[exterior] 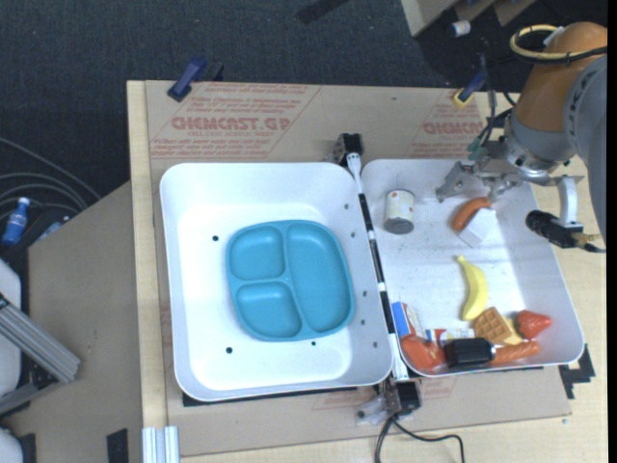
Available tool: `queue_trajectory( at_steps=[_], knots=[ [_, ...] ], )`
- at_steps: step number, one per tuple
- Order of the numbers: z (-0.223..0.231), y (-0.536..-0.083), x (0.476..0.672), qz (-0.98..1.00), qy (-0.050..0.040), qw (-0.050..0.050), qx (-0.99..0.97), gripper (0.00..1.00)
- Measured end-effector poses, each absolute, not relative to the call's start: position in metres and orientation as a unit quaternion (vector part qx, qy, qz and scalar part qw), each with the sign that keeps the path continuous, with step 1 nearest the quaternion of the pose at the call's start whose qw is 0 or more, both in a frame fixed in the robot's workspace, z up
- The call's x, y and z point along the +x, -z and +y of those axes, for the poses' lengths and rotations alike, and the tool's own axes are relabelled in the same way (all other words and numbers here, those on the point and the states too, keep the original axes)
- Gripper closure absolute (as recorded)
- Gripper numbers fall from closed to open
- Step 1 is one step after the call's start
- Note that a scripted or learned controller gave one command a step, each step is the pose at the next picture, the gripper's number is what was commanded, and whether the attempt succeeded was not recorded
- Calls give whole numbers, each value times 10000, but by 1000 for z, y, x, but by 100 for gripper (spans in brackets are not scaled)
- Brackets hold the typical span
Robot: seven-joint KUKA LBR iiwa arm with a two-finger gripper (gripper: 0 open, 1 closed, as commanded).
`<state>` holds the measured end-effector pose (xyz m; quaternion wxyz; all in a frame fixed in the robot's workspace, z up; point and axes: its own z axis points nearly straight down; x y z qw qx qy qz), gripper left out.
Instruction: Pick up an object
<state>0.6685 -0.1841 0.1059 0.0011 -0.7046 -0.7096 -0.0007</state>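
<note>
My gripper (475,187) is low over the far part of the right bin (540,258), its two fingers spread open. An orange sausage-shaped toy (468,213) lies on the bin floor just in front of the fingertips, not clamped between them. Other objects in this bin are a small white cylinder (398,210) at the far left and a yellow banana (471,288) in the middle. A waffle piece (492,324) lies nearer the front.
Along the right bin's near edge lie a black object (469,352), an orange-red toy (420,352), a red-orange piece (534,323) and a thin orange stick (514,352). The left bin (193,210) holds a blue divided plate (289,278). The bins meet at a ridge (371,249).
</note>
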Motion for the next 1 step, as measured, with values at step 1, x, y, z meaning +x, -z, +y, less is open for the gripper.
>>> queue_trajectory(
  at_steps=[1],
  knots=[
    [-200, -85, 666, -7072, -9, 9, -7070, 0]
  ],
)
